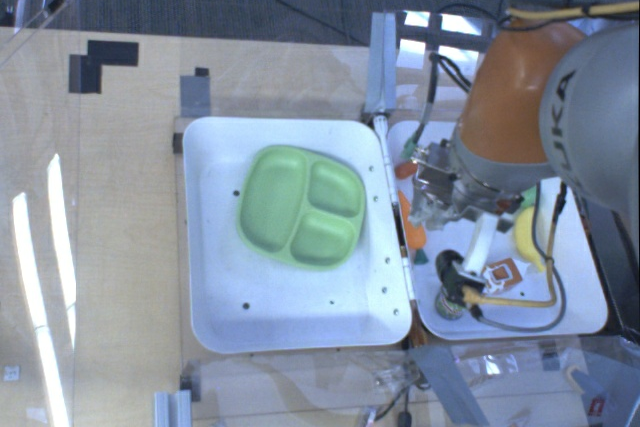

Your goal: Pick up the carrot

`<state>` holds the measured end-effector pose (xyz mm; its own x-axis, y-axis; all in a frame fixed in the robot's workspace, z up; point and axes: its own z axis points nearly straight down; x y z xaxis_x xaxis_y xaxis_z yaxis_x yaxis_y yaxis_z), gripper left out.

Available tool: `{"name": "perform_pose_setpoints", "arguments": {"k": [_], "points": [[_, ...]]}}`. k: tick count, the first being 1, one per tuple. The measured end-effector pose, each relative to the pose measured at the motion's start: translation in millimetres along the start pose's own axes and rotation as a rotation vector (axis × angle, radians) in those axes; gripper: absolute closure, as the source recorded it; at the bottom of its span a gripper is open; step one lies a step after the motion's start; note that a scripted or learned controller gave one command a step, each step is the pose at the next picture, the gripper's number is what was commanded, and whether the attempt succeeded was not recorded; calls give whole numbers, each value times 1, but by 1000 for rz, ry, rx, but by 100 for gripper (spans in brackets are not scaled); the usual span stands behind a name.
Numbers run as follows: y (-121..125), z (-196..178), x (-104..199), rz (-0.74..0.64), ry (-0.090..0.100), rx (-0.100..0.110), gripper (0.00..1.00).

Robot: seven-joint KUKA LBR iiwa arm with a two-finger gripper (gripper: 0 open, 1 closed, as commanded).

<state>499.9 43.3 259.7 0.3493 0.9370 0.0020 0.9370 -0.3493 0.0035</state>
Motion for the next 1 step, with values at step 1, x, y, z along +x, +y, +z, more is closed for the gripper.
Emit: {"name": "perform_pose_setpoints", "arguments": {"k": [1], "points": [[-10, 65, -12, 380, -2, 5, 100]]}}
